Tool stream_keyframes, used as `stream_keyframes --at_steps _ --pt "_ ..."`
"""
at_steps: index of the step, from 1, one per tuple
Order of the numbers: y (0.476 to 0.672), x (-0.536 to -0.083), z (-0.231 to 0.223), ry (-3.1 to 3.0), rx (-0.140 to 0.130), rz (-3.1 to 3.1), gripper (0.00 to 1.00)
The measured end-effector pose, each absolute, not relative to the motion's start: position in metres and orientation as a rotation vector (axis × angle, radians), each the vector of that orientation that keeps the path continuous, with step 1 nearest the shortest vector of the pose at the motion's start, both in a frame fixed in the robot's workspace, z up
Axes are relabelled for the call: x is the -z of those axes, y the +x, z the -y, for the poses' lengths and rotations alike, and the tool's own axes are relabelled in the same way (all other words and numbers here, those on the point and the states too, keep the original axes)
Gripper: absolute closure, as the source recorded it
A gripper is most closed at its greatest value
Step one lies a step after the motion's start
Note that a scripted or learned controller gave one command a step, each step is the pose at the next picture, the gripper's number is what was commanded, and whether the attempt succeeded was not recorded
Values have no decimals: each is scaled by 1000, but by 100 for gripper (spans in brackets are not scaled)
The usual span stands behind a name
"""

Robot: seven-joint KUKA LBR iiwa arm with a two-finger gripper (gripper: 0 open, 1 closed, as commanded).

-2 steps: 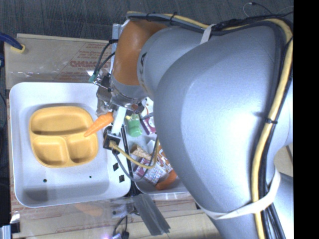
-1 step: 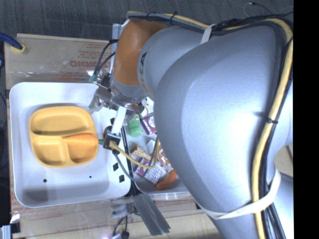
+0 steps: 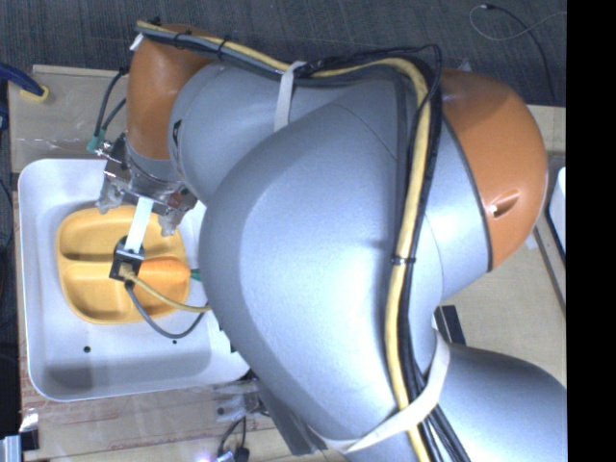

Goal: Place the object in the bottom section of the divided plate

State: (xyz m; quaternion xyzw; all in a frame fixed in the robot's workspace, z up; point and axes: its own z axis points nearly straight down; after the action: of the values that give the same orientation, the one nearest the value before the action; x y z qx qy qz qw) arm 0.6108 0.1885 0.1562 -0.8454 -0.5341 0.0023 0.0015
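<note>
A yellow divided plate (image 3: 89, 263) lies in the left white bin (image 3: 67, 373). An orange carrot-like object (image 3: 166, 274) with a green tip rests on the plate's right-hand part, beside the ridge between sections. My gripper (image 3: 141, 210) hangs just above the plate's upper right edge, open, its two fingers apart with nothing between them. The carrot lies a little below it and is not held. A white strap with a black block and a thin cable hangs from the wrist over the plate. The arm hides the plate's right rim.
The big grey arm (image 3: 337, 258) with its orange band covers the right bin and most of the bench. The left bin's white floor shows below and left of the plate. A wooden bench edge runs along the left.
</note>
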Motion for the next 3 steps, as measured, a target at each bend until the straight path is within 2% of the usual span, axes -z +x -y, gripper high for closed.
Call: stream_keyframes --at_steps 1,2,3 --pt "619 -247 -189 -2713 -4 1580 0" --pt "559 -358 -220 -2482 -2 1923 0" --pt "558 -366 -223 -2469 -10 1938 100"
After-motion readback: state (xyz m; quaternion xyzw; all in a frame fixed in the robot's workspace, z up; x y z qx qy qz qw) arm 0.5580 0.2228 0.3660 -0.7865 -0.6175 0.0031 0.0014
